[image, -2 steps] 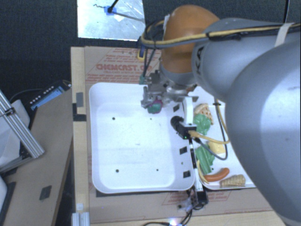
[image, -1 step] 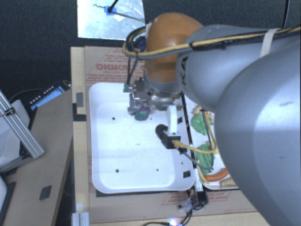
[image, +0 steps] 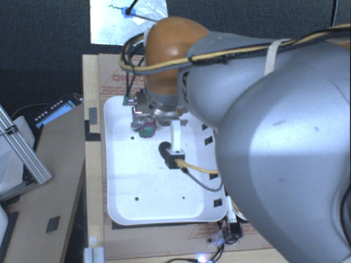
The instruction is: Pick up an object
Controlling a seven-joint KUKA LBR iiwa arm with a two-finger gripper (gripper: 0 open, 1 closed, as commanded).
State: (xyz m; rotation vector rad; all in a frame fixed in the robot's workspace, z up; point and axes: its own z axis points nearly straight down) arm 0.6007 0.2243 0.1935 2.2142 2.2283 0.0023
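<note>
Gripper (image: 143,120) sat low at the far left corner of the white bin (image: 142,201), over a small green and magenta object (image: 147,129) lying on the bin floor; whether it had closed on the object could not be told. Judging from this, the corner walls could crowd the approach, so the object might slip aside or be nudged away. Red print on the cardboard (image: 112,81) beneath was partly hidden and unreadable.
</note>
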